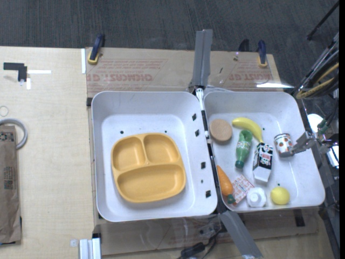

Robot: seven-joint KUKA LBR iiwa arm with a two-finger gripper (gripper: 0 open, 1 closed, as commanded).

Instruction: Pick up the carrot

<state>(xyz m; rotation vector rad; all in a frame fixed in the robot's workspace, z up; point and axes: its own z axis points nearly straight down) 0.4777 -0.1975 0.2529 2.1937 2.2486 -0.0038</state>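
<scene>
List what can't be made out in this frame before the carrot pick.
- Gripper: small, at the right bin's right wall, against clutter; finger state unreadable.
- Arm: cut off by the frame's right edge.
- Carrot: its lower tip runs into a red-patterned packet; overlap or touch unclear.
- Milk carton print: too small to read.
</scene>
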